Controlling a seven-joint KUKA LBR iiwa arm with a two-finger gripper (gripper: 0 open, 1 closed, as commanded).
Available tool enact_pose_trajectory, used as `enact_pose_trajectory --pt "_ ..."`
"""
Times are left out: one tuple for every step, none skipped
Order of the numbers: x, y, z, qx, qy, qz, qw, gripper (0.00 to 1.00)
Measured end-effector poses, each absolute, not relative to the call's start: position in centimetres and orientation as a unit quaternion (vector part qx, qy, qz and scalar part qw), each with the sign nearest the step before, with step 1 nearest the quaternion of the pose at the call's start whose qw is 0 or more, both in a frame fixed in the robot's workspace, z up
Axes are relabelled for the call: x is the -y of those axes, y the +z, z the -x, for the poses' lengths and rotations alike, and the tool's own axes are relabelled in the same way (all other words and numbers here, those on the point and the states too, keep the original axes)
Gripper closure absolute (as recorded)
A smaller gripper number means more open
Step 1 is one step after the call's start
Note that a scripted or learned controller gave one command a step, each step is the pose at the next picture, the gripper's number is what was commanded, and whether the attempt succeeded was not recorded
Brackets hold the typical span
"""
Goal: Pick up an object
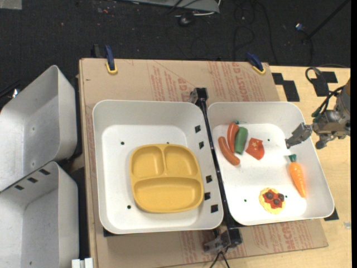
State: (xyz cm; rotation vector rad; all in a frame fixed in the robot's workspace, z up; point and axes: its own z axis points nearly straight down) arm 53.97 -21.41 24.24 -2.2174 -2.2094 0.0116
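The gripper (310, 134), fingers apart, hovers at the frame's right; the carrot (297, 177) (1 long axis, near vertical) lies just below-left.

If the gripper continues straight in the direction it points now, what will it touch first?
Probably the red toy: the gripper points left over the right bin. Depth is unclear, so it could pass above.
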Motion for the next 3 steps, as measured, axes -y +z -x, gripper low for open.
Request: enact_pose_trajectory --pt "21.3 25.0 -54.2 0.707 0.0002 0.707 0.0 0.0" --pt "20.6 18.9 -54.4 0.707 0.0008 0.707 0.002 0.0" --pt "20.7 13.1 -53.4 0.707 0.001 0.708 0.002 0.0"
